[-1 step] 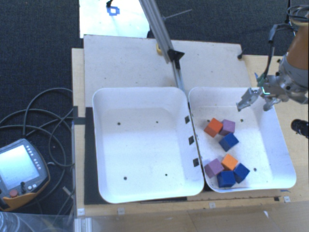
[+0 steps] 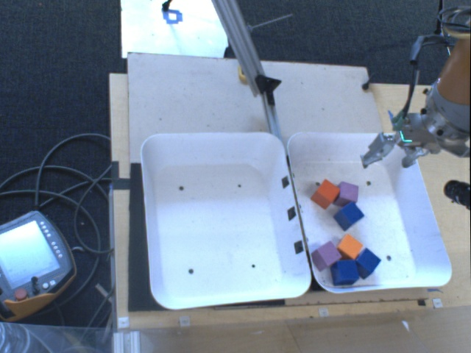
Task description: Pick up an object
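From the overhead camera, nearest the lens lay a cluster of small cubes at the front of my right-hand shallow white plastic bin: a dark blue cube, a second blue one, an orange one and a mauve one. Farther back sat an orange cube, a purple cube and a blue cube. My pincer hung above the bin's far right corner, prongs spread apart and holding nothing, I judged because I had not yet descended on any cube.
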You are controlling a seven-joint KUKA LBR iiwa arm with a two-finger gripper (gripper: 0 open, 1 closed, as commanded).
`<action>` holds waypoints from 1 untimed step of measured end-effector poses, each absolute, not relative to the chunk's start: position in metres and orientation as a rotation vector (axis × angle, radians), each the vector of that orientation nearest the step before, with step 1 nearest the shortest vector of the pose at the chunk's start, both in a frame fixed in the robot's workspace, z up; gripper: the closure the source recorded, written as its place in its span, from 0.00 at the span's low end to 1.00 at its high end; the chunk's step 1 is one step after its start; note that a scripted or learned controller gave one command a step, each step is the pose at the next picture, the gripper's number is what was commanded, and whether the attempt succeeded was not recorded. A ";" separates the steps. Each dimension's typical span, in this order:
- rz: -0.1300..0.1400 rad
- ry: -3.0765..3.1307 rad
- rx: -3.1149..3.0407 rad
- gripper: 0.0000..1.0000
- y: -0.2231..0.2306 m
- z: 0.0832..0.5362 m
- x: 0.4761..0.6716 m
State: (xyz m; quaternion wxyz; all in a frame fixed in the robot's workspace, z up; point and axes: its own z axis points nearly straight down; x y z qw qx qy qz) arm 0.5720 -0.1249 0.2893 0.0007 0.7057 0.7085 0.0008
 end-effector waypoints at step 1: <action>-0.002 2.226 2.220 0.00 -0.121 0.247 0.575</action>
